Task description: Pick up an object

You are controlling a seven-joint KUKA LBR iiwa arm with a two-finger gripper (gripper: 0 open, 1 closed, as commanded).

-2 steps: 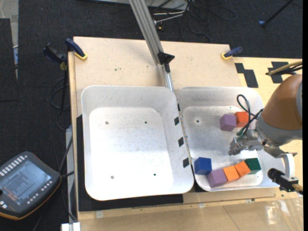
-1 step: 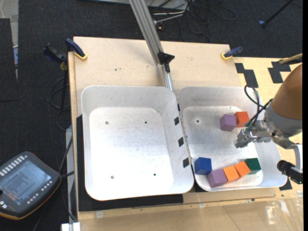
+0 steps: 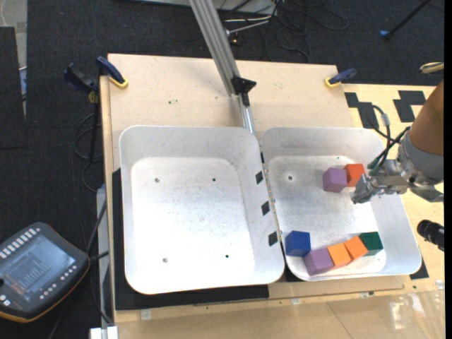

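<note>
**Inspector:** The gripper (image 3: 361, 191) stood low in the right bin (image 3: 395, 221), at about three o'clock of the bench. Whether it was apart or closed could not be told; the wrist hid it.

**Clerk:** And the objects?

**Inspector:** A purple block (image 3: 335, 180) and an orange block (image 3: 354, 171) lay touching, just at nine to eleven o'clock of the gripper. A blue block (image 3: 297, 243), a second purple block (image 3: 318, 260), a second orange block (image 3: 340, 253) and a green block (image 3: 370, 243) ran along the bin's six o'clock edge.

**Clerk:** Handling?

**Inspector:** Judged light, rigid, not fragile, with smooth faces. Best taken across two opposite flat faces, though the neighbouring block crowded one side.

**Clerk:** Markings?

**Inspector:** No legible writing was found; the pendant (image 3: 32, 267) screen at seven o'clock was too small to read
</note>
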